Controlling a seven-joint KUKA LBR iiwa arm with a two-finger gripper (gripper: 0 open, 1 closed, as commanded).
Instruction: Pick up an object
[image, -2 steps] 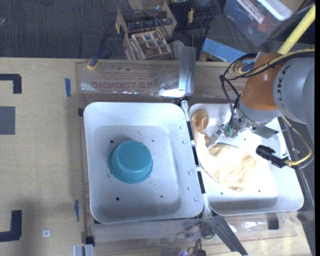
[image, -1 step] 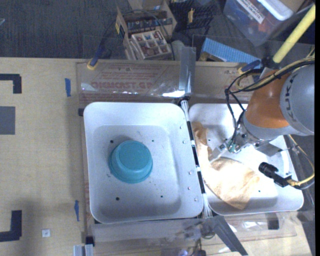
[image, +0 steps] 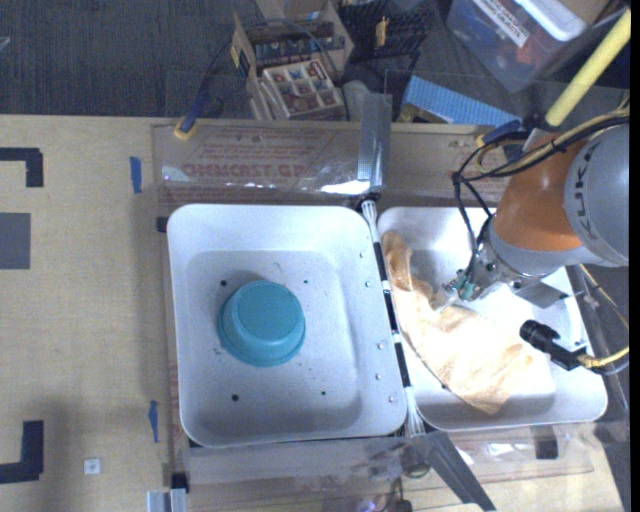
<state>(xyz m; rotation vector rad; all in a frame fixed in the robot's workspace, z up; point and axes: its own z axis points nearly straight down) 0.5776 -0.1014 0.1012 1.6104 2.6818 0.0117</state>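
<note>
Grasp step under way: jaws low over tan cloth in right bin; jaw opening impossible to tell; next move probably needs firm pinch, then lift

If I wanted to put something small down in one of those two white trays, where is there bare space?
The left bin has the most room: bare floor all around the blue bowl, widest toward its near and right walls. The right bin is crowded: the tan cloth spreads across most of its floor and the gripper sits over it. A narrow bare strip remains along its far wall.
</note>
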